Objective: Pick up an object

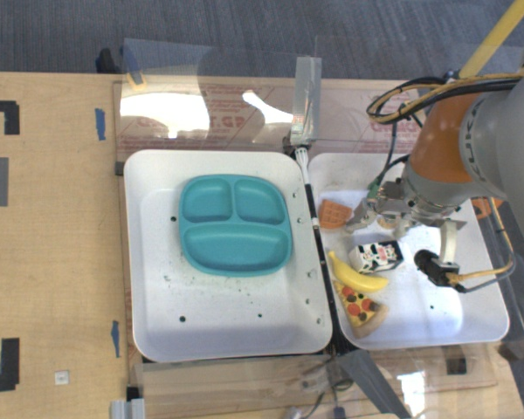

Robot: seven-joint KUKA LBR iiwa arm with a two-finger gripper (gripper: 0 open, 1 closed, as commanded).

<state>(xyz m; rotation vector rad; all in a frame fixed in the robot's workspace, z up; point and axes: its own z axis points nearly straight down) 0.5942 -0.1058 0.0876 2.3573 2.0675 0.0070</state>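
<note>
Gripper (377,223) hangs in the right bin (472,317), finger state unclear; banana (358,275) lies at its 7 o'clock.

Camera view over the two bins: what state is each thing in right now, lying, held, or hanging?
Teal divided plate: flat in the left bin, right way up.
Banana: lying loose in the right bin.
Pizza slice: lying flat, just below the banana.
Black-and-white toy: resting beside the banana.
Orange piece: lying near the divider.
Gripper: low over the toys, grasp unclear.
</note>
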